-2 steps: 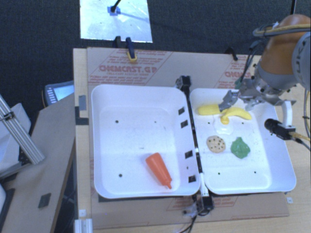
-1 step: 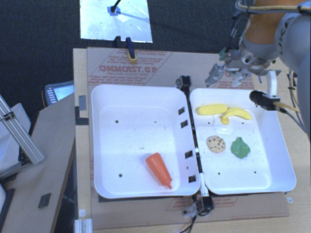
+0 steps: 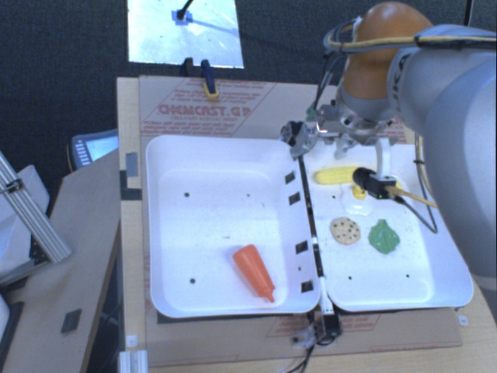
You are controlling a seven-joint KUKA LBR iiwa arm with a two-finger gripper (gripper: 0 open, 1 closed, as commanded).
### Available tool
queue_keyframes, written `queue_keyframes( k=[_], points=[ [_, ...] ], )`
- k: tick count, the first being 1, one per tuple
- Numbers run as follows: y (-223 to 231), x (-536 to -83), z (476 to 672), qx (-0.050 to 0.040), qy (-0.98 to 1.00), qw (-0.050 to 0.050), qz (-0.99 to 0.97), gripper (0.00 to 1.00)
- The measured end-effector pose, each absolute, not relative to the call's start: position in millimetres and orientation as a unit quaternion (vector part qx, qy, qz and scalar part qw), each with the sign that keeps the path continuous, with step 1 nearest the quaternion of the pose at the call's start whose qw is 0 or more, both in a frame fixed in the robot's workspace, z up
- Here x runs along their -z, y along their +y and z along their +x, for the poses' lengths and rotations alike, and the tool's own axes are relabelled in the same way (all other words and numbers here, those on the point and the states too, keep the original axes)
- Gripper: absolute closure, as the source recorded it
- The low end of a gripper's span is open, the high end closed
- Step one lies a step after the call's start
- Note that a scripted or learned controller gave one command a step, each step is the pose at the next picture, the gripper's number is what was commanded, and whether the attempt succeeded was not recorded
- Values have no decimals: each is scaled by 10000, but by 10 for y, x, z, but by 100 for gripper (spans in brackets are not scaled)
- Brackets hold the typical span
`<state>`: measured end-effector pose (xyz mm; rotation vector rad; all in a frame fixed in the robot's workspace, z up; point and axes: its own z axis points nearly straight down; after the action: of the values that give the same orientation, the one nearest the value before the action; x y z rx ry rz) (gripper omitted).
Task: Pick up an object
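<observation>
An orange carrot [image 3: 254,270] lies in the left bin [image 3: 178,162], near its front right. The right bin [image 3: 443,286] holds a yellow corn-like piece [image 3: 334,176] at the back, a round speckled cookie [image 3: 345,230], a green leafy piece [image 3: 384,237] beside it, and a small pale yellow thing [image 3: 357,205] between them and the corn. My gripper [image 3: 311,134] hangs over the back of the right bin, close to the divider and just behind the yellow piece. Nothing shows held in it.
A ridge with black clips [image 3: 301,224] divides the two bins. Behind them lies a cardboard sheet [image 3: 210,103] with a yellow and blue clamp [image 3: 208,80]. The arm's grey body [image 3: 450,107] overhangs the right bin's right side.
</observation>
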<state>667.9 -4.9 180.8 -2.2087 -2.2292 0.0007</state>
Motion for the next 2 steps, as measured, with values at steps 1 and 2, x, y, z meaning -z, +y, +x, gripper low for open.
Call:
queue_keyframes(
  k=[1,2],
  points=[
    [521,-2372,6696,36,-7106,-15,-7035,0],
    [941,-2393,6688,19,-7100,-2,-7042,0]
  ],
)
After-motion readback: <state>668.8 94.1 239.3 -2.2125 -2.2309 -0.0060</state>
